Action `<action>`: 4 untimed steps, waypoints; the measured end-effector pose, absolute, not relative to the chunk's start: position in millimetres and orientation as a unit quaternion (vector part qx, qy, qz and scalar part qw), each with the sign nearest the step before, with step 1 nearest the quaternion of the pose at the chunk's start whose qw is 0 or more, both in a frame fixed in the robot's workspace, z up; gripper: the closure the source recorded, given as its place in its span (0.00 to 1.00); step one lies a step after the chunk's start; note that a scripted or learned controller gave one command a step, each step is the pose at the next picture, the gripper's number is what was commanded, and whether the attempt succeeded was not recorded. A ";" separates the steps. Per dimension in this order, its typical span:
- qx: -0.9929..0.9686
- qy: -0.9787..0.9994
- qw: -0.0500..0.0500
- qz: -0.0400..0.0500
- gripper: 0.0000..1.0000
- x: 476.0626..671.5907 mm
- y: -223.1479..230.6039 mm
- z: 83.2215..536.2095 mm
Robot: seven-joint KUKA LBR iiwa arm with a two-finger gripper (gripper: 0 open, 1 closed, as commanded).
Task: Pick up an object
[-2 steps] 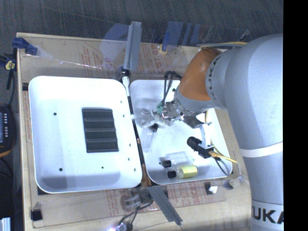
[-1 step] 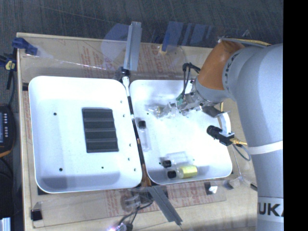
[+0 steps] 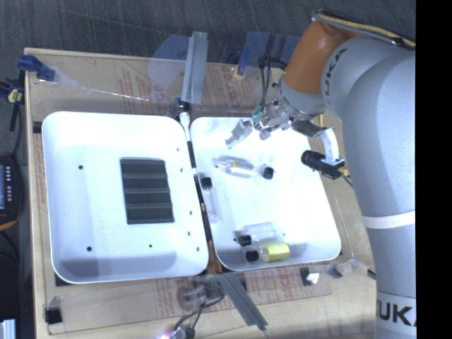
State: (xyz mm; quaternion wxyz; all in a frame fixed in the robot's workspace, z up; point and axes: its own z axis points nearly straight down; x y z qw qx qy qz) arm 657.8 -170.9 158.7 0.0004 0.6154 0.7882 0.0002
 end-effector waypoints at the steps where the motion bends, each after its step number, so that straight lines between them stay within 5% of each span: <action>1: 0.589 0.808 0.000 0.000 0.00 613.8 -122.9 92.5; 2: 0.588 0.809 0.001 -0.001 1.00 614.3 -123.1 102.9; 3: 0.588 0.809 0.001 -0.001 0.00 614.3 -123.0 102.9; 4: 0.578 0.816 -0.002 -0.001 0.00 523.5 -147.2 91.1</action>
